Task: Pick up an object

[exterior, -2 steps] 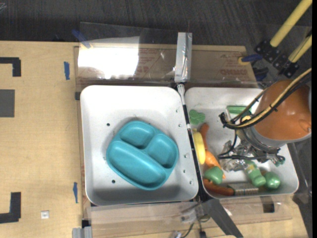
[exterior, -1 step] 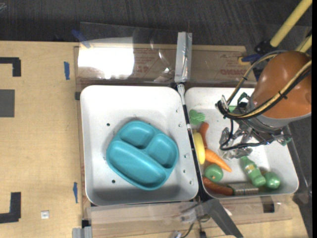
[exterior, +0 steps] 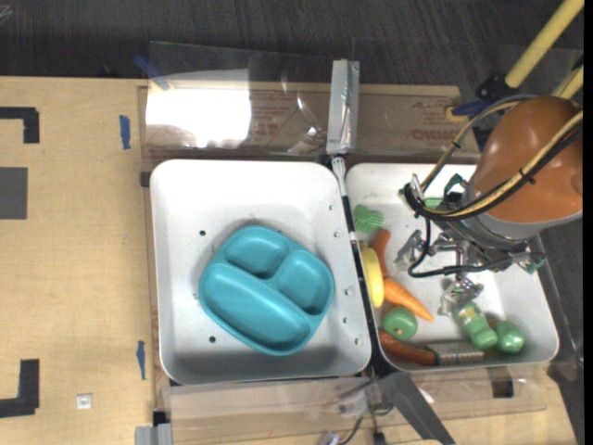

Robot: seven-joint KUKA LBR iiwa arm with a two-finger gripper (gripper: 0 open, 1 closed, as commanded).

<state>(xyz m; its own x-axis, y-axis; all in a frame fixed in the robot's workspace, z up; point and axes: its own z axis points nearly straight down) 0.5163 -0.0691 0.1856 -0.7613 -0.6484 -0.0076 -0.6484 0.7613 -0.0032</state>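
My gripper (exterior: pixel 460 293) hangs low over the right bin (exterior: pixel 542 290), under the orange wrist band. Just below it lies a light green toy (exterior: pixel 472 322), with a darker green round piece (exterior: pixel 509 340) beside it. Further left in the same bin are an orange carrot (exterior: pixel 409 298), a yellow banana (exterior: pixel 372 277), a green apple (exterior: pixel 400 324), a red-brown pepper (exterior: pixel 408 349), a small orange piece (exterior: pixel 380 243) and a green leafy toy (exterior: pixel 368 219). The gripper's metal tip sits close above the light green toy; whether they touch is unclear.
A teal divided plate (exterior: pixel 267 287) lies in the left bin (exterior: pixel 176 202). A ridge separates the two bins (exterior: pixel 350 248). Cables loop around the wrist (exterior: pixel 435 202). Brown board stretches to the left of the bins.
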